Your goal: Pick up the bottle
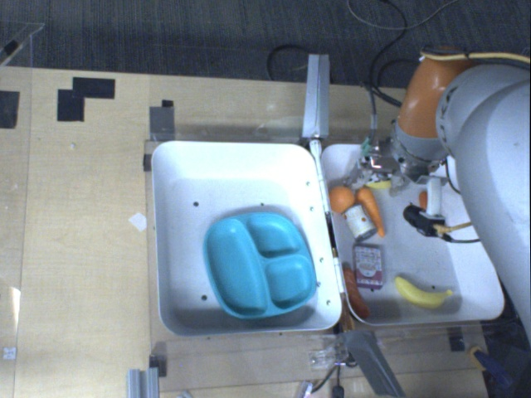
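The bottle (358, 220) is small and white with a label. It lies in the right bin (474, 293), wedged between an orange ball (340, 199) and a carrot (374, 212). My gripper (377, 168) hangs over the far end of the right bin, just beyond the carrot's top and a short way behind the bottle. Nothing shows in its grasp. The orange-banded wrist (427, 98) rises behind it and hides the bin's far right corner.
A purple packet (368, 265), a banana (421, 293) and a red item (352, 293) along the left wall share the right bin's near half. The left bin (178, 222) holds a blue divided tray (260, 264). A metal divider post (316, 98) stands between the bins.
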Robot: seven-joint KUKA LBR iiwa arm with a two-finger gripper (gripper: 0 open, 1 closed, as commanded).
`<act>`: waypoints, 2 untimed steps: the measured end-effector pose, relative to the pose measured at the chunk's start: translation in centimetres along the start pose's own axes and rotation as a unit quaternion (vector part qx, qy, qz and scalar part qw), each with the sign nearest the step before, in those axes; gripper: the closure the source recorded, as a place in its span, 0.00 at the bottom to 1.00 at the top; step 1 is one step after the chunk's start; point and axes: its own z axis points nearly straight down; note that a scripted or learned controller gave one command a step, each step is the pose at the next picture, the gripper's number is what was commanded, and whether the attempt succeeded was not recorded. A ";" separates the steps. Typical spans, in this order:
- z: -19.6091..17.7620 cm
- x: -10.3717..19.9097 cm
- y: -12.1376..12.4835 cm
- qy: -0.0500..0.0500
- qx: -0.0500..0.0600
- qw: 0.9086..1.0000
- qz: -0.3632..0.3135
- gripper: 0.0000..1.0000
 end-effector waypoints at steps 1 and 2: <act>0.0 0.0 0.0 0.000 0.000 1.000 0.000 0.00; 0.0 0.0 0.0 0.000 0.000 1.000 0.000 0.00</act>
